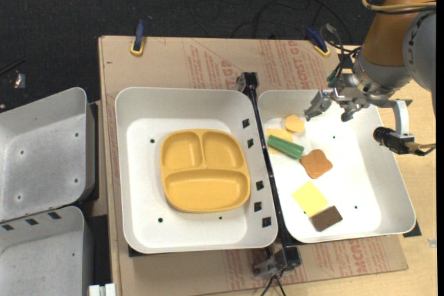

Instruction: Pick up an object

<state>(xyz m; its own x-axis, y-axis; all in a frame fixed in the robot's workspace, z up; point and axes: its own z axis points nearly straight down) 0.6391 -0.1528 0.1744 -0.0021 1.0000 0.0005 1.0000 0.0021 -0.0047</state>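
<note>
The arm (399,31) enters from the right, its orange band uppermost and its grey wrist angled down over the far part of the right bin (388,211). The pincer (334,105) hangs above the bin floor with its two fingers spread wide and nothing between them. The arm is cut off by the picture edge.

In the right bin lie small flat pieces: a pale orange disc (294,124) just left of the pincer, a green bar (285,146), a brown toast-shaped slice (316,163), a yellow square (310,198) and a dark brown block (325,218). The left bin (139,218) holds a smooth yellow three-compartment tray (205,170). Both bins rest on a cardboard-covered desk (201,55).
</note>
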